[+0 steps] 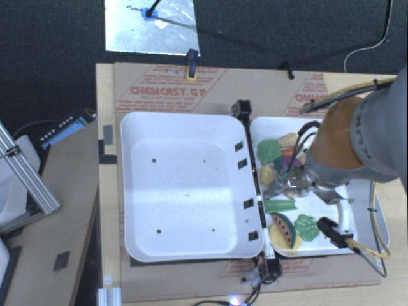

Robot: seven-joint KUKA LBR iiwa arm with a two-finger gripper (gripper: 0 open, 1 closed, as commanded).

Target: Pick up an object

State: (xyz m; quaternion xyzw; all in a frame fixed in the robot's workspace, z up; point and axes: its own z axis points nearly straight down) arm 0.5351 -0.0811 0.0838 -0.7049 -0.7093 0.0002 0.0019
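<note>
a silver sheet (152,18) lies on dark carpet (51,37) beyond the cardboard (172,91) under the left bin (185,190).

Toy food cluster, right-centre of frame: green leaf (268,150) uppermost, tan piece (290,139) just beside it, purple piece (284,164) below. Lower down: flat green strip (280,205), watermelon slice (285,233), crumpled green piece (307,227) touching the slice.

Left bin (185,183) and right bin (268,125): white.
Contents: green leaf (268,150), green strip (280,204), green lump (306,227), purple piece (285,164), yellow slice (285,233) with red face.
Table sheet (166,89): tan, red lettering.
Arm (376,132): grey, orange band.
</note>
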